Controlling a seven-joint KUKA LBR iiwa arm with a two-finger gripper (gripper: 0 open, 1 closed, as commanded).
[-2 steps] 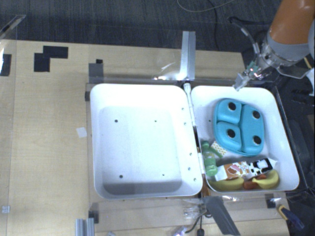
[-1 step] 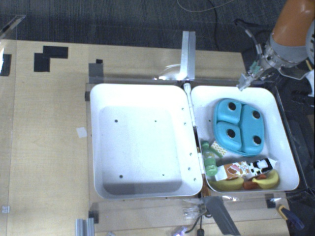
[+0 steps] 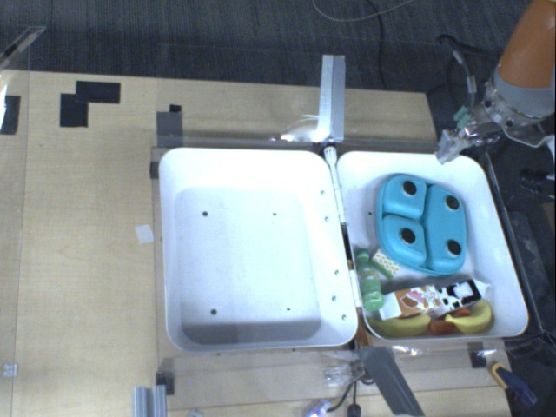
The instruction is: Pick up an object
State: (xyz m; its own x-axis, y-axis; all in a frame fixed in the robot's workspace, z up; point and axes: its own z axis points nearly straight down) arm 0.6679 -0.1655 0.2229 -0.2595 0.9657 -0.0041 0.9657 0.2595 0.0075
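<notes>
The right bin (image 3: 491,189) holds a blue moulded tray (image 3: 423,221) with four round hollows, lying near the bin's middle. Along the bin's front wall lie a small green bottle (image 3: 369,283), a printed carton (image 3: 434,298) with a black-and-white patch, and a yellow banana (image 3: 434,324) with something red beside it. My gripper (image 3: 453,142) hangs at the bin's far right corner, just above the rim, apart from all the objects. The arm's orange band (image 3: 532,42) shows above it at the top right.
The left bin (image 3: 248,246) stands beside the right one, parted by a metal divider post (image 3: 332,102). Black markers (image 3: 87,101) sit on the wooden bench at far left. A cable (image 3: 382,7) lies on the dark floor behind the bench.
</notes>
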